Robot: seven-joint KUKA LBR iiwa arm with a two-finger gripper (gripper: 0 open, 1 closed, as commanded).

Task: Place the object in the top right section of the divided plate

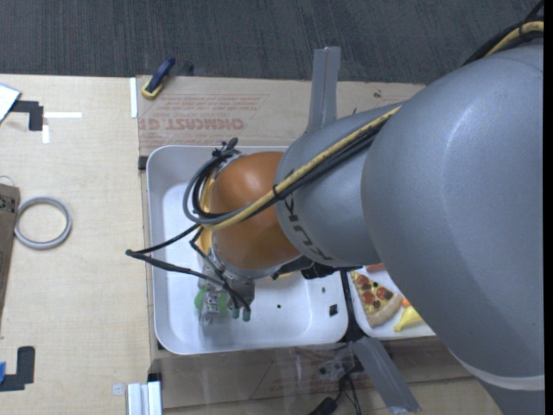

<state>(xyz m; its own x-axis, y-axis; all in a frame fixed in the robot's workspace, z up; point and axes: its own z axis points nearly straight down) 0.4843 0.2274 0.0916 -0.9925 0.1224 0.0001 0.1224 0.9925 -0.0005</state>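
— What's the arm [415, 180] made of, by the look of it?

— Smooth grey casing, rounded and bulky, with a glossy orange band [246, 210] above the wrist. A yellow cable [346, 141] and black cables [199, 193] run along it and loop over the band. It comes in from the right and covers most of the left bin [160, 232].

— And the claw?

— The gripper [226, 299] hangs low over the front-left part of the left bin. Its tip is dark and tangled with something greenish and pale [210, 301] — I cannot tell how far the claw is open, nor whether it has hold of that thing.

— Where is the object for the plate, then?

— That small greenish item sits at the gripper's tip, near the bin's front wall. It is too blurred to tell its shape.

— Anything in the right bin?

— A pizza slice [376, 294] with red rounds on it and a yellow piece [408, 318] just beside it, close to the bin's left edge; the arm hides the rest.

— Room to move?

— The white bin is shallow with rounded corners; bare floor shows to the right of the gripper, toward the front-right corner. On the bench to the left lie a grey tape ring [41, 222], well apart from the bin, and a blue-and-yellow tool [159, 76] past the bin's far edge on brown cardboard [216, 115].
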